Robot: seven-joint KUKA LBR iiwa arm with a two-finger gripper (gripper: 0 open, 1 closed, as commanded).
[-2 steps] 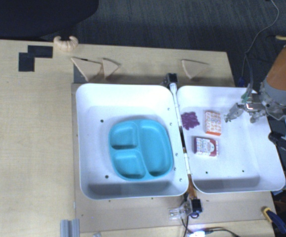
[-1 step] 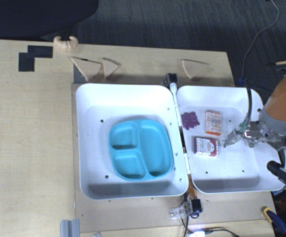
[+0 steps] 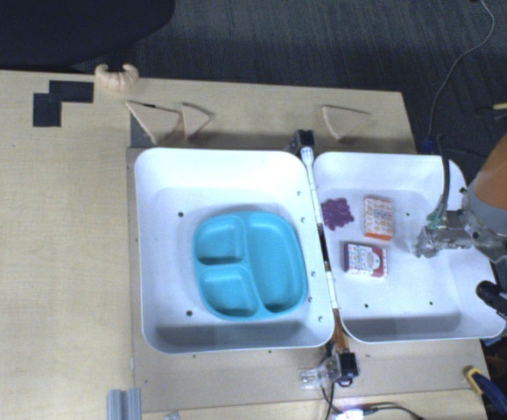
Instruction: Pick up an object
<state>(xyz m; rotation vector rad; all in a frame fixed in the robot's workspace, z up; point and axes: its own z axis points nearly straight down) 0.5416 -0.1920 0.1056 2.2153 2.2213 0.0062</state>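
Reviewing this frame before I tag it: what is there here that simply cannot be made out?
- Gripper, camera view: small and blurred against the right bin; whether it is open or shut cannot be told.
- Arm: cut off by the right edge.
- Orange-and-white packet and dark red packet: print too small to read.
- Purple object: too blurred to identify.

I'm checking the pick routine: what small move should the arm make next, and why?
Probably slide left over the small dark red packet. The claw sits at the right side of the right white bin, apart from the packet, the orange-and-white packet and the purple clump, holding nothing.
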